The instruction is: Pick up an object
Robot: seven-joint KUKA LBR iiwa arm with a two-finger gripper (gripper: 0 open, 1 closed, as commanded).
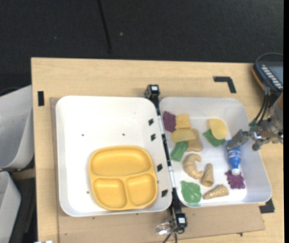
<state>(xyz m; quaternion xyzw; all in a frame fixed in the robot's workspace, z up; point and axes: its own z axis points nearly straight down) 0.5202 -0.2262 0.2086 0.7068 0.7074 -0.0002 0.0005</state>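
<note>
The right bin (pixel 253 184) holds several toy foods: a blue bottle (pixel 234 157) with a white cap, a yellow piece (pixel 217 127) on a green leaf (pixel 213 138), purple grapes (pixel 170 119), a croissant (pixel 192 165) and a cone (pixel 215 191). My gripper (pixel 248 139) hangs over the bin's right side, just above the top end of the blue bottle. Its fingers stand apart with nothing between them.
A yellow three-part plate (pixel 122 177) lies in the left bin (pixel 104 115). Also in the right bin are yellow blocks (pixel 183 127), a green piece (pixel 179 150), a green leafy piece (pixel 190 192), a second cone (pixel 207 174) and a purple cluster (pixel 235 180).
</note>
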